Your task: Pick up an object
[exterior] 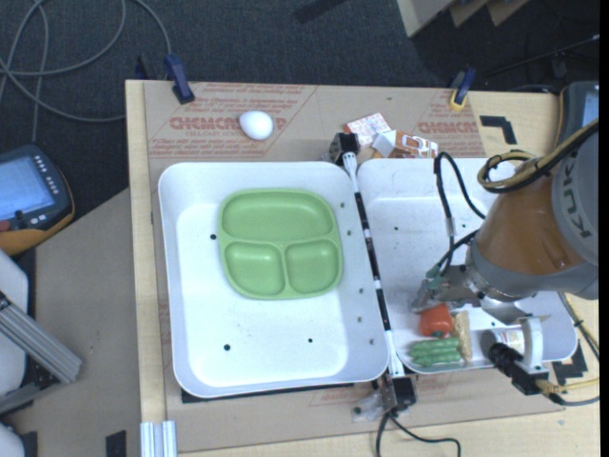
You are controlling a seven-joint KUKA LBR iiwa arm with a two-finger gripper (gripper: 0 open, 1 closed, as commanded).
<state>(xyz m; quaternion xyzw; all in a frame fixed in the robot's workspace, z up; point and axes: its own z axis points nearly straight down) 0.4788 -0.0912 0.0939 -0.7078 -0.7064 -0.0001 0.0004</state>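
In the right bin [400, 208], near its front edge, lie a small red round object [437, 321], a green pod-like object [435, 352] and a thin beige stick [463, 336]. My gripper [428, 298] hangs low over the bin, just above and behind the red object, and its tip seems to touch or nearly touch it. The grey and orange arm [533, 236] covers the bin's right half. Nothing shows as lifted; all three objects rest on the bin floor.
The left bin [190, 312] holds a green divided plate [282, 243]. A white egg-like ball [255, 124] and some crumpled wrappers [385, 141] lie on the bench behind the bins. A black cable [447, 208] loops across the right bin.
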